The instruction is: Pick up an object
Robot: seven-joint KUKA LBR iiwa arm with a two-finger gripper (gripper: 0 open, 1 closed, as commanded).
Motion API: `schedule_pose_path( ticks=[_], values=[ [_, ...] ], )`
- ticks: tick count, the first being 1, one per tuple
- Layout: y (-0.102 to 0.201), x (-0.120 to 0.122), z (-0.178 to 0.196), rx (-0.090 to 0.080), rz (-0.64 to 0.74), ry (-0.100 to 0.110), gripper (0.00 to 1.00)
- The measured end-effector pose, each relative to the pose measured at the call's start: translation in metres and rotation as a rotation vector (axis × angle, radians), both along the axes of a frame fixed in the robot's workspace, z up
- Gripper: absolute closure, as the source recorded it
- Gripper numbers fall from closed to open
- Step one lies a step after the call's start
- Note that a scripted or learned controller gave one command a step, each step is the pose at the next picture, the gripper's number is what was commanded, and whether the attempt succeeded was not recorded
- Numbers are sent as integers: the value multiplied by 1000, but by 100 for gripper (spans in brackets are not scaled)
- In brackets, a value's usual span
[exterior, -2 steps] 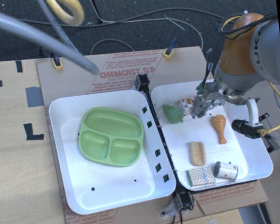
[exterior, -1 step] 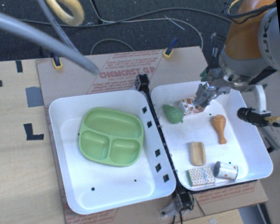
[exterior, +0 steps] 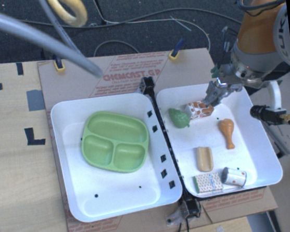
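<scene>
Camera view shows the gripper right over a red-and-white packet — packet's long axis runs left-right — whether it's clamped, I cannot tell.

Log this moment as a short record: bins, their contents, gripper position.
left bin: green divided tray
right bin: green toy, orange-and-white packet, toy drumstick, tan bread-like block, patterned box, small can
gripper: low over the right bin's far side, right by the packet
grasp: cannot tell
arm: enters from the right
</scene>
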State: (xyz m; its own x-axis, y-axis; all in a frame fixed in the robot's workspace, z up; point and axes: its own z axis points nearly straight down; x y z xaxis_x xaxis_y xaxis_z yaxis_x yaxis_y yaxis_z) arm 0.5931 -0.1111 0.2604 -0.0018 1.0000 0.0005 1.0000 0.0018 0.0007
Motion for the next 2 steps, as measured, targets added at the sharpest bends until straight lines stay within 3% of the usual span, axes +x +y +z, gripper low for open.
schedule_pose_path(
  ticks=[2],
  values=[
    [121, 12, -14, -1, 3, 3, 100]
  ],
)
